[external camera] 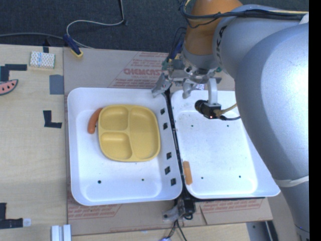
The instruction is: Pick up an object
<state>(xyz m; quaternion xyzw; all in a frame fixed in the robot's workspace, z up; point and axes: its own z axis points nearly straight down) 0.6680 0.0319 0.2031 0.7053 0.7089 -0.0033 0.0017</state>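
Jaws (pixel 176 90) hung at the bins' far edge; their opening could not be told. Yellow plate (pixel 129 133) half hid an orange sausage (pixel 93 121) in the left bin (pixel 120 192); an orange piece (pixel 187 172) lay in the right bin (pixel 225 159).

My grey arm (pixel 271 84) reaches in from the right, bulking large across that side. The orange band (pixel 208 21) sits above my wrist, which points downward. My gripper (pixel 173 87) hangs at the far edge, fingers (pixel 159 88) spread apart, nothing between them.
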